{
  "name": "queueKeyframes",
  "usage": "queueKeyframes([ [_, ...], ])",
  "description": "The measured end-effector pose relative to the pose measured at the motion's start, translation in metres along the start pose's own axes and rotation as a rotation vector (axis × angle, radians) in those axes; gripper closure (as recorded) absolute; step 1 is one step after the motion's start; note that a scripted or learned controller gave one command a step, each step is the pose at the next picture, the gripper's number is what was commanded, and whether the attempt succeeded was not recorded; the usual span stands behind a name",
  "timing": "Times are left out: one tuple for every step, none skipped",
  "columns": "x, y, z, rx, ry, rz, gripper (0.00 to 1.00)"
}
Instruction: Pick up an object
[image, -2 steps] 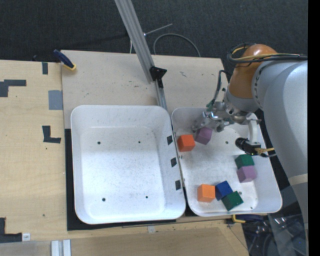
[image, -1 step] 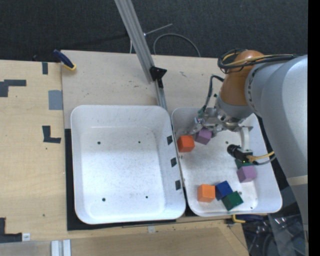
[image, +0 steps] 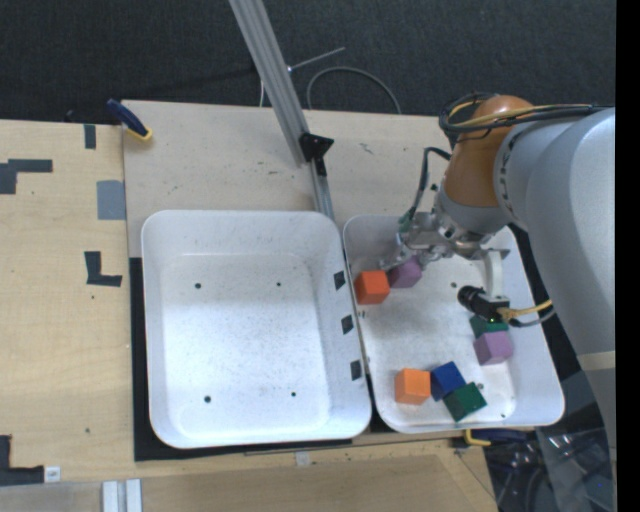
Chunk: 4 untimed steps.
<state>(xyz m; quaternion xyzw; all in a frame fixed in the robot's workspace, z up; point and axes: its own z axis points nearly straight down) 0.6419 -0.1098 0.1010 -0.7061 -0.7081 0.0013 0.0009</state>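
1. Grey arm's gripper (image: 425, 245) hangs low in the right bin (image: 525, 400), beside a purple block (image: 405, 274).
2. Can't tell its grip.
3. Orange block (image: 372, 286) touches the purple one.

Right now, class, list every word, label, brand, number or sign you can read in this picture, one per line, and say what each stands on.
None: no readable text shows anywhere.
The grey tape patches and dark tape marks on the wooden bench are plain shapes, not letters.
The small black clips on the rim between the two white bins bear nothing legible.
The coloured blocks, such as the orange block, carry no markings.
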Motion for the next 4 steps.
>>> queueKeyframes([
  [0.12,0.005,-0.095,-0.008,0.003,-0.006,1.0],
  [0.115,0.003,-0.099,0.002,-0.001,-0.001,1.0],
  [0.114,0.027,-0.09,-0.002,0.0,0.0,1.0],
  [0.173,-0.007,-0.09,0.0,0.002,-0.003,1.0],
])
